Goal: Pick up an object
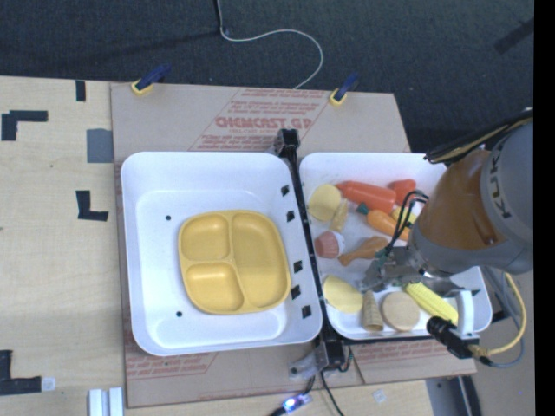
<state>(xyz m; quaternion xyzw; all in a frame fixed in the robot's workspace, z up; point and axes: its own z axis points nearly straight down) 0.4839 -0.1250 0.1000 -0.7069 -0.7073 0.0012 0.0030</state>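
Gripper (381,274) (low) among toy food (368,196)

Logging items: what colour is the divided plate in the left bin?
Yellow, in the camera view: divided plate.

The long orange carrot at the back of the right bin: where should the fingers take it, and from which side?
Grip the carrot near its middle, across its narrow width, coming straight down from above. It lies flat and roughly level across the view along the right bin back wall, so the fingers should close front to back. The red piece touches its right end, and the wall behind leaves little room.
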